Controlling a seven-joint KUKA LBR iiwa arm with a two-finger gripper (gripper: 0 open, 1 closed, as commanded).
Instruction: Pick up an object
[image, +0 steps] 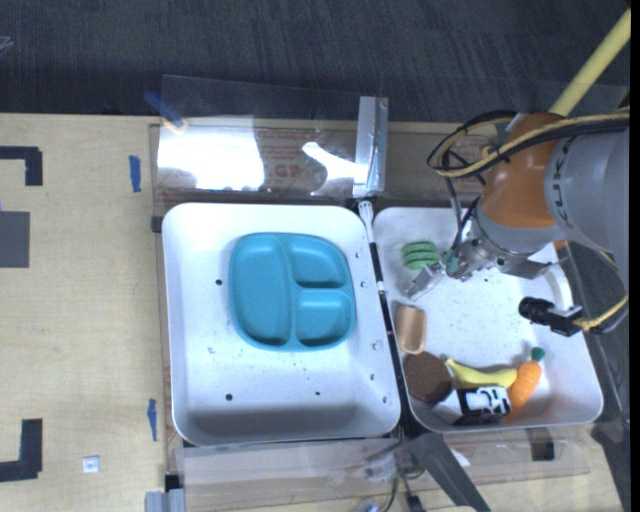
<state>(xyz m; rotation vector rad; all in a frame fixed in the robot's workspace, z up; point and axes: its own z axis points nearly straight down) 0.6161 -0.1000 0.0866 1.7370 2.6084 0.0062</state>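
Low over the right bin (585, 385), the claw (432, 272) hung near that bin's upper left corner, its metal fingers pointing left and down; whether they stood apart or together could not be told from this slant. Just above and beside it lay a green ribbed object (419, 253), close to the fingertips, though contact could not be made out. The grey arm (590, 190), with its orange band (520, 185), reached in from the right over the bin's far edge.

Along the right bin's left wall lay a tan cylinder-like piece (410, 328), and below it a dark brown round object (428, 377). A yellow banana (482, 376) curved beside that, with a black-and-white item (482, 401) touching it from below and an orange carrot (528, 379) with a green tip at its right end.

In the left bin (200, 380) sat a blue divided plate (293, 290) with three compartments, roughly centred.
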